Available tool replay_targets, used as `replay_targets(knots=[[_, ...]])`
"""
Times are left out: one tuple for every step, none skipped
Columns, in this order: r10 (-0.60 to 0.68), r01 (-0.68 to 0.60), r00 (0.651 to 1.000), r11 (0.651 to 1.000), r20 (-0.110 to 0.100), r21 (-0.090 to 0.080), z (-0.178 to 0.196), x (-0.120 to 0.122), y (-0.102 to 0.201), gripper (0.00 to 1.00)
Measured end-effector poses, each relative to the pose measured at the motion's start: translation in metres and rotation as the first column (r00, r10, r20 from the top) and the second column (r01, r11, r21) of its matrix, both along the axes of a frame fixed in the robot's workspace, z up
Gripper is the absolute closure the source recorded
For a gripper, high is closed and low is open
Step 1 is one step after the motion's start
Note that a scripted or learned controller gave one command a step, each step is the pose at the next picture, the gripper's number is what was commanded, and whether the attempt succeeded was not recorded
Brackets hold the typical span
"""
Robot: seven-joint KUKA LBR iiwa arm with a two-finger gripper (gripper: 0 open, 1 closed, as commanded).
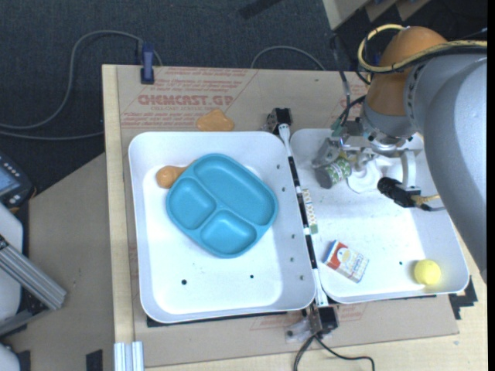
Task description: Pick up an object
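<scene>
One small greenish object (pixel 334 173) sits right at our gripper (pixel 346 161) in the right bin's (pixel 433 242) far-left corner, though we cannot tell the gripper's state.

Two white bins (pixel 155 230) on a cardboard-covered bench (pixel 186 95), black cables (pixel 69 68), dark carpet (pixel 116 6)
</scene>
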State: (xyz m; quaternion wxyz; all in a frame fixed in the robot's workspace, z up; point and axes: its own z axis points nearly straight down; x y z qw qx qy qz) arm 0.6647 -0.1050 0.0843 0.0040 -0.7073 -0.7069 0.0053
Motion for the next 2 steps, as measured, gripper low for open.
replay_targets(knots=[[-0.001,0.001,1.000,1.000,-0.002,0.001,-0.001,-0.001,0.011,0.00],[-0.004,0.004,1.000,1.000,-0.008,-0.004,0.011,-0.002,0.008,1.00]])
